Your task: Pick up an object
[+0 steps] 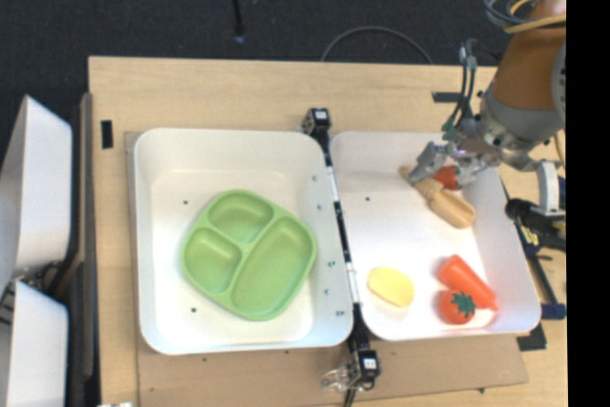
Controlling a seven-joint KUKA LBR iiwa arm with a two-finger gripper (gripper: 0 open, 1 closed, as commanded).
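Hand low in right bin, red object at fingertips, tan block just below; finger state unclear.

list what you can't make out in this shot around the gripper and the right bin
- Gripper, camera view: fingers blur together, so open or shut is unclear.
- Small red thing: mostly hidden under the gripper, so its identity and any contact stay unclear.
- Tan block: upper end covered by the gripper.
- Arm: cut off at the right.
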